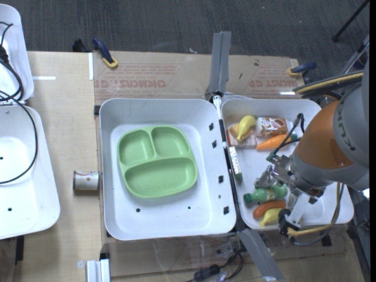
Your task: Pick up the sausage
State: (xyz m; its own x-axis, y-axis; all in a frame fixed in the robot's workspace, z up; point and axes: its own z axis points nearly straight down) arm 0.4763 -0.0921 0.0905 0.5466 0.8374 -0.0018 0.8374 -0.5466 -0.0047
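Orange and yellow catch our eye first, at the near edge of the right bin [346,207]: a reddish-orange sausage [268,207] lies there with a small yellow piece [269,217] touching its near side. Just behind them lies a green bottle [264,194], its darker cap pointing toward the left bin. The gripper [281,181] sits low over this cluster, above the bottle and the sausage, but the wrist covers its tips, so we cannot tell how far the jaws are parted or whether anything is between them. The grey arm [352,134] with its orange band [320,145] fills the right side of that bin. Farther back in the same bin we see a carrot [272,142], a banana [244,127] and a small printed packet [271,124], close together near the far wall. In the left bin [111,175] a green divided plate [157,161] lies flat near the middle. On the bench [59,81] just left of that bin a small can [86,181] lies on its side, and at the far edge we see two blue clamps [104,51] holding down cardboard.
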